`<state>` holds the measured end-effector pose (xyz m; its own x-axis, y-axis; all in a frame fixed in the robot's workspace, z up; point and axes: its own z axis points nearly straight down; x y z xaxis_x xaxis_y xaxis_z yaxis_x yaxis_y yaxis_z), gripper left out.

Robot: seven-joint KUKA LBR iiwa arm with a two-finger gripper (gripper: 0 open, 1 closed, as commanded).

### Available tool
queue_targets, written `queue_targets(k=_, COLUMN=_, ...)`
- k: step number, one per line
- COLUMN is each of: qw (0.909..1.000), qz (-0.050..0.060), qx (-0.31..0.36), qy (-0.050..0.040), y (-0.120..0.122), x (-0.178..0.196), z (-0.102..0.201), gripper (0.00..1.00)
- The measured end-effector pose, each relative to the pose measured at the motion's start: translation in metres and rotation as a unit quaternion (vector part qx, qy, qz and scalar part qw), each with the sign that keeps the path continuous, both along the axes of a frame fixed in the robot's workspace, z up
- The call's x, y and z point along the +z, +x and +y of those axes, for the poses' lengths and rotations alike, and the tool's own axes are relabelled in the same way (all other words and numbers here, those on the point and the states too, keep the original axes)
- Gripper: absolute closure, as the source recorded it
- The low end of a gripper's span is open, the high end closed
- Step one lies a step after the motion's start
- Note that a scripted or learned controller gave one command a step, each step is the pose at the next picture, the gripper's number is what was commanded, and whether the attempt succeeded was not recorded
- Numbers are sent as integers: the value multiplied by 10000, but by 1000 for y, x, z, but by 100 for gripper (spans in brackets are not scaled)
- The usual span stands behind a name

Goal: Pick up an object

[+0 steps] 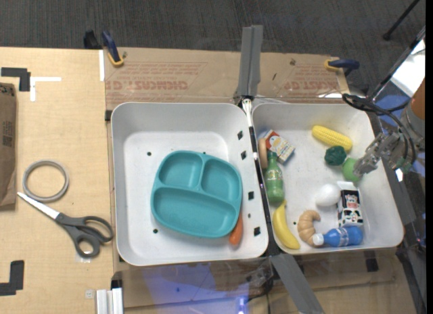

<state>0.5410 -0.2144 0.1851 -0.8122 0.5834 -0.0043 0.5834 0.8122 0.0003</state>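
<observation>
A blue bottle [342,237] and croissant [308,226] lie at the right bin's [383,241] near edge. Farther back, at its right edge, the gripper [366,165] slants down beside a green ball [350,168]; its opening cannot be told. Corn [331,137] lies beyond.

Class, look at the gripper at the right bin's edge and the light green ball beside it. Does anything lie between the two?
Nothing visible does. The gripper hangs right next to the green ball in the right bin. The dark green broccoli sits on the ball's far side, not between them.
</observation>
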Motion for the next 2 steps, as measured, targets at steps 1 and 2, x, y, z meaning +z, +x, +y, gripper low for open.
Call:
queue_targets(k=1, qw=9991, qz=18, qx=414, qy=14, y=-54, x=-91, z=43, gripper=100)
queue_targets(k=2, qw=9972, qz=4, qx=-743, qy=8, y=20, x=-93, z=44, gripper=100)
